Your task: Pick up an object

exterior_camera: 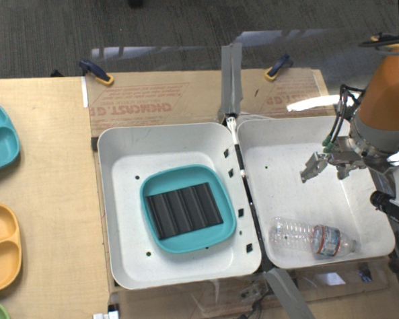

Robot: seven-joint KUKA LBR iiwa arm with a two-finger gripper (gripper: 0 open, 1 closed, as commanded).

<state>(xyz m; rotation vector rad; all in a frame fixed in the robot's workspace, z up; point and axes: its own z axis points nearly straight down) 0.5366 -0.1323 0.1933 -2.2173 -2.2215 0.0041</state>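
Below gripper (326,167): plastic bottle (313,238), apart.

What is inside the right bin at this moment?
A clear plastic bottle lies on its side near the front wall of the right bin. The hand hangs above the bin floor, apart from the bottle. The arm covers the bin's far right edge.

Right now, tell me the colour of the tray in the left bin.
Teal, with a dark ribbed insert; tray, camera view.
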